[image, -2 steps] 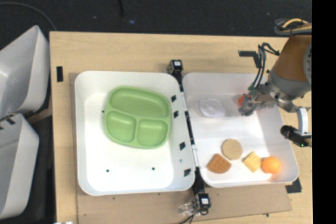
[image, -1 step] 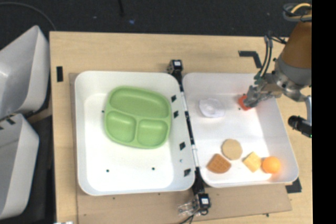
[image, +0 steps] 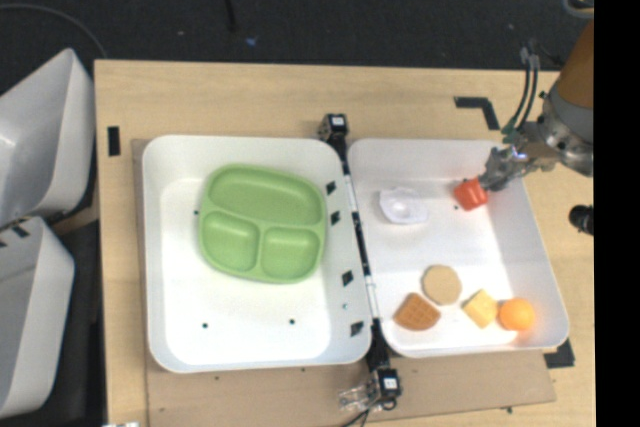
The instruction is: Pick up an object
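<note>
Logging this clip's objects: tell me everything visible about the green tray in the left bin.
The green tray is a rounded, matte, plastic-looking plate with three compartments: one wide at the far side, two smaller ones at the near side. All look empty. It lies flat and upright on the floor of the left bin, nearer its right wall. Nothing else touches it.

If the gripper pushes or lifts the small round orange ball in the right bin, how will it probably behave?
The small round orange ball looks spherical, so a push would probably send it rolling until the right bin's wall or the yellow block beside it stops it. Its smooth curved surface might slip out of a two-finger pinch. It is small and likely light.
</note>
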